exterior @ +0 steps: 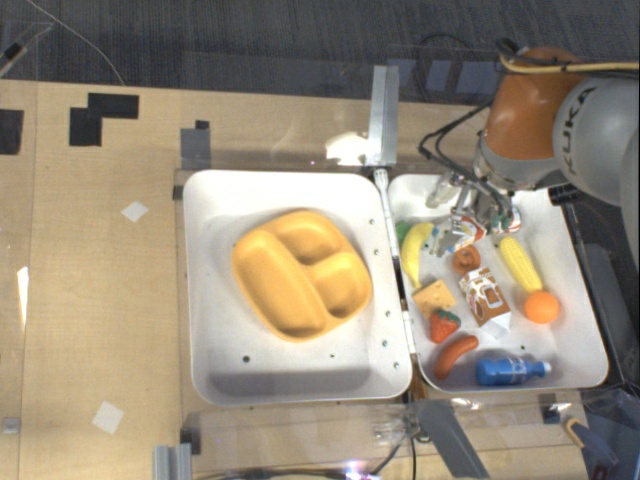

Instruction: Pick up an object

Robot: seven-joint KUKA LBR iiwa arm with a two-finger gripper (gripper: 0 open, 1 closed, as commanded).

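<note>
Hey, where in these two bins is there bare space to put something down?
Left bin: bare white floor rings the yellow divided tray, widest along the near wall and left side. Right bin: crowded with banana, corn, orange, blue bottle and the gripper; small patch at its far right corner.

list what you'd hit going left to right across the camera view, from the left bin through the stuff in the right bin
yellow divided tray in the left bin → banana → strawberry → milk carton → corn cob → orange. The gripper hangs over the right bin, between banana and corn.
</note>
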